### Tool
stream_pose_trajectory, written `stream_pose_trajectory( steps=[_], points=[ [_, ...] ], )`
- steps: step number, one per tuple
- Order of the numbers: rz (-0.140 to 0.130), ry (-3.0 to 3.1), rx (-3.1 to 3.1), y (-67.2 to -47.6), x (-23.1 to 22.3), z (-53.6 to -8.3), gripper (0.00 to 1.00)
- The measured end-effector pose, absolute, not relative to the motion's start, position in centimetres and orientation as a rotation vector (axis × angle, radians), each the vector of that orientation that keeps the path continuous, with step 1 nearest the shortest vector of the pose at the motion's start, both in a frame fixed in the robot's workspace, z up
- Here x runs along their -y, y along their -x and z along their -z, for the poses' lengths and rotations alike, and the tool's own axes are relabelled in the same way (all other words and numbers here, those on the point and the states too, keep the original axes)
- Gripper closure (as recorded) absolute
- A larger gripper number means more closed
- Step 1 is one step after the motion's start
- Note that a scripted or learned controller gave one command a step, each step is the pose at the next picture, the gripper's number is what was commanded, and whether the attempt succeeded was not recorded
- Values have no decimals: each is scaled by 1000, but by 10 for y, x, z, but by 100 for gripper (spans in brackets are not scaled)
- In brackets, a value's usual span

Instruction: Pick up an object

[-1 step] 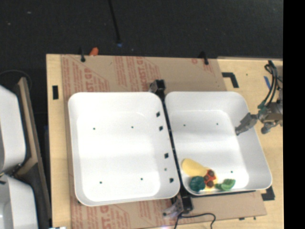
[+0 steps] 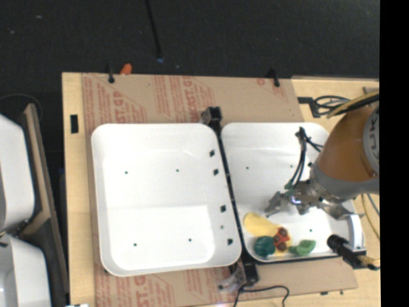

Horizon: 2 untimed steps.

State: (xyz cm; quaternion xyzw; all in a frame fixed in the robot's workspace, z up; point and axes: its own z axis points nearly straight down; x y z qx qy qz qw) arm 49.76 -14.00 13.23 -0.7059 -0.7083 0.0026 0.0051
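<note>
A pale yellow, soft-looking lump [image 2: 260,223] lies just below and left of the gripper [image 2: 285,201], crowded against a teal ball [image 2: 264,245], a small red-orange piece [image 2: 281,237] and a green scrap [image 2: 303,247] in the right white bin's [image 2: 262,146] near corner. The gripper hovers apart from them; whether it is spread I cannot tell. Judged risk: descending here, it may nudge neighbours or pin the lump against the bin wall

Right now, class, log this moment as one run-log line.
arm: over right bin | gripper: above objects | yellow object, teal ball, green object: in bin | held: nothing visible
</note>
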Motion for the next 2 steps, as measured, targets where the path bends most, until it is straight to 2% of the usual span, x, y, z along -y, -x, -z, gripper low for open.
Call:
stream_pose_trajectory(
  steps=[1, 2],
  points=[
    [2, 2220, 2225, -490, 103, -156, 0],
    [1, 2223, 2221, -489, 105, -155, 0]
  ],
)
